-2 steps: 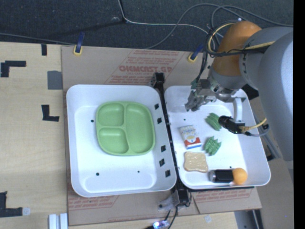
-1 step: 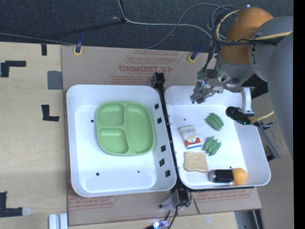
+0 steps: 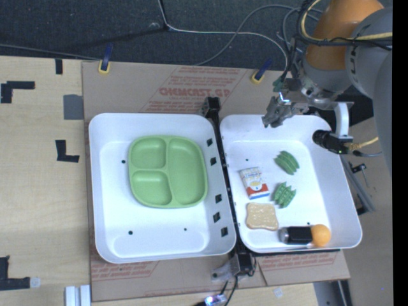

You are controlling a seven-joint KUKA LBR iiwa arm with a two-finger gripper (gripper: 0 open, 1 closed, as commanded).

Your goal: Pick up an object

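In the right bin (image 3: pixel 331 177) lie a green ridged vegetable (image 3: pixel 287 162), a second green leafy piece (image 3: pixel 283 194), a small white carton with red and blue print (image 3: pixel 253 182), a slice of toast (image 3: pixel 261 216), a black block (image 3: pixel 295 235) and an orange ball (image 3: pixel 321 234). My gripper (image 3: pixel 275 116) hangs above the far left corner of the right bin, away from all of these, with nothing visible between its fingers.
The left bin (image 3: pixel 108 171) holds a green divided plate (image 3: pixel 168 171). Black clips run along the seam between the bins (image 3: pixel 217 164). Cables loop behind the arm at the top right. Yellow clamps (image 3: pixel 259 76) hold the cardboard base at the back.
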